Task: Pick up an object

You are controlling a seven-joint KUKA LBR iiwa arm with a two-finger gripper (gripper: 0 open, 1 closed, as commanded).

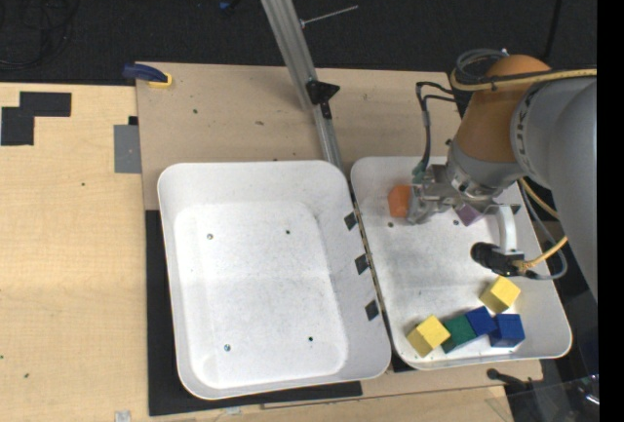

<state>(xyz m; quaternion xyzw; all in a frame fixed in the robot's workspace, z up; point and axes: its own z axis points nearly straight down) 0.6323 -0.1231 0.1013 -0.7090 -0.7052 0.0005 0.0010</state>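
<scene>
We see the gripper (pixel 421 206) low in the right bin (pixel 395 313), just beside an orange object (pixel 399 201); whether its fingers grip anything we cannot tell. From this close, a sideways nudge could push it away instead of catching it.

bench: light-wood flat bench top (pixel 58 245), brown board section (pixel 234 113) at rear
on it, L: shallow white plastic bin (pixel 185 186) on black mat (pixel 156 313)
on it, R: 2nd shallow white bin (pixel 375 176), touching 1st
rear edge: blue-yellow clamp (pixel 146 74)
upright: slanted aluminium rail (pixel 288 30)
</scene>
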